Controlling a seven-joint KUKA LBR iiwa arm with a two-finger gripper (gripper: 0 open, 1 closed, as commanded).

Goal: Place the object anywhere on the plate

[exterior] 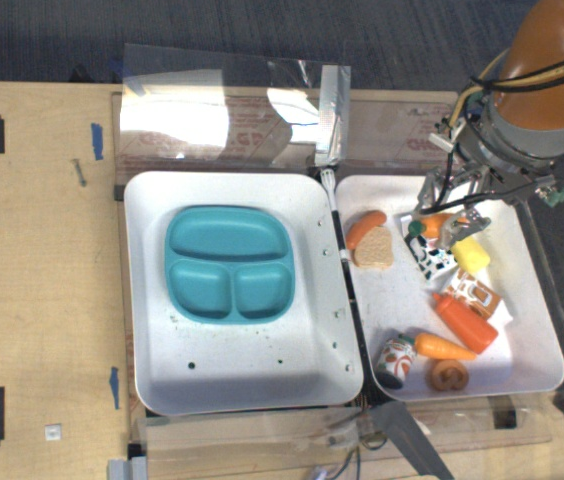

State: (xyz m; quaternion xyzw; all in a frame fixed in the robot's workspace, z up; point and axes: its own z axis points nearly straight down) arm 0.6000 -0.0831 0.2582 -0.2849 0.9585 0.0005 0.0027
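Note:
A teal plate (229,262) with three compartments lies in the left bin (152,358). My gripper (446,220) hangs over the upper right part of the right bin (542,358), just above a cluster of toy foods: a small orange and green piece (425,228), a black and white spotted piece (434,261) and a yellow piece (472,256). The arm hides the view between the fingers, and no object can be made out held there.
The right bin also holds a red sausage (365,227) beside a slice of bread (373,251), an orange bottle (465,323), a carrot (444,348), a brown round piece (449,375) and a small patterned can (394,360). A shiny transparent panel (224,118) stands behind the left bin.

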